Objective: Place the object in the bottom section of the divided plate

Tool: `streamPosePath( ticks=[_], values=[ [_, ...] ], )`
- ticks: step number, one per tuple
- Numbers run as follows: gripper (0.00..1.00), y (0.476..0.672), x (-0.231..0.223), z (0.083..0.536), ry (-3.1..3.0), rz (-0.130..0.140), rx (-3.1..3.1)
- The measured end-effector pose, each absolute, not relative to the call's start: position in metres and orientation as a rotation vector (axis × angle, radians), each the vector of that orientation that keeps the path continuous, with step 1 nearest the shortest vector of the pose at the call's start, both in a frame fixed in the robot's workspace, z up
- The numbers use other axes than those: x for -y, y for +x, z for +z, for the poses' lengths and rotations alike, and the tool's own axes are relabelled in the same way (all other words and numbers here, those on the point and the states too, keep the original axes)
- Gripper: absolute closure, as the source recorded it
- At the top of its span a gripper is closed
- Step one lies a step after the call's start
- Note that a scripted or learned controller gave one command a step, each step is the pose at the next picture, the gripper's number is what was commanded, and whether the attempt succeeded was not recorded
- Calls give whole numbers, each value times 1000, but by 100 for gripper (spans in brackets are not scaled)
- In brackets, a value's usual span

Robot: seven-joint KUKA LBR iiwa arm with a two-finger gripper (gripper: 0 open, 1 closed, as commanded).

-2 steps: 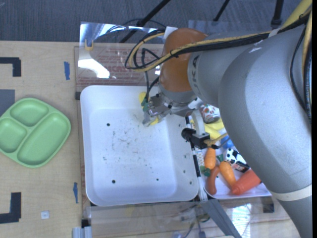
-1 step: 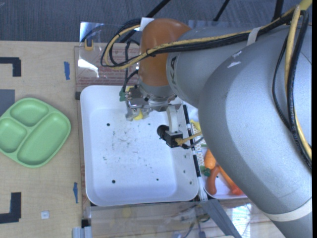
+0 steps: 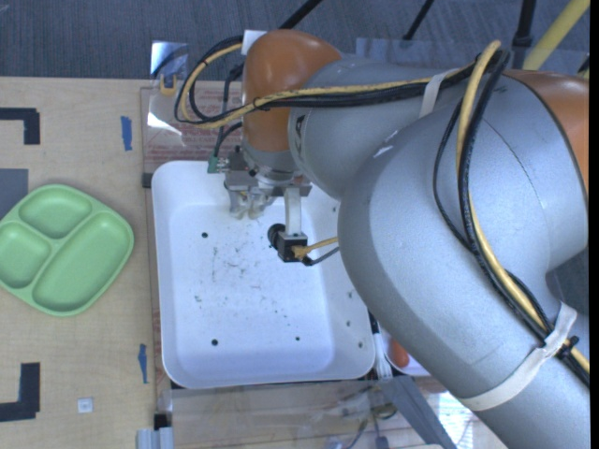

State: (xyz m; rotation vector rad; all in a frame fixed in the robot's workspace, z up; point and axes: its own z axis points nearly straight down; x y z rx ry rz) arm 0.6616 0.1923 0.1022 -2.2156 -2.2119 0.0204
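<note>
The green divided plate (image 3: 65,249) lies on the wooden bench left of the white bin (image 3: 243,344). It has two small sections at its top and left and one long section at its lower right, all bare. My gripper (image 3: 248,202) hangs over the far end of the white bin, pointing down near the bin's back wall. Nothing shows beneath it on the bin floor. A small orange thing (image 3: 398,352) peeks out under the arm at the bin's right corner, and the arm hides most of it.
The bulky grey arm (image 3: 449,204) covers the right half of the view and the second bin. A black fitting with a yellow cable (image 3: 285,243) hangs beside the gripper. Black markers (image 3: 21,124) and blue tape (image 3: 125,131) are on the bench.
</note>
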Motion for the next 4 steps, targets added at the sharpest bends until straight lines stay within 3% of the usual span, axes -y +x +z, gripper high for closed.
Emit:
streamPosePath(
  ticks=[1, 4],
  values=[
    [100, 663, -227, 87, -2529, 29, 1846],
    [100, 662, -235, 119, -2517, 25, 1869]
  ],
)
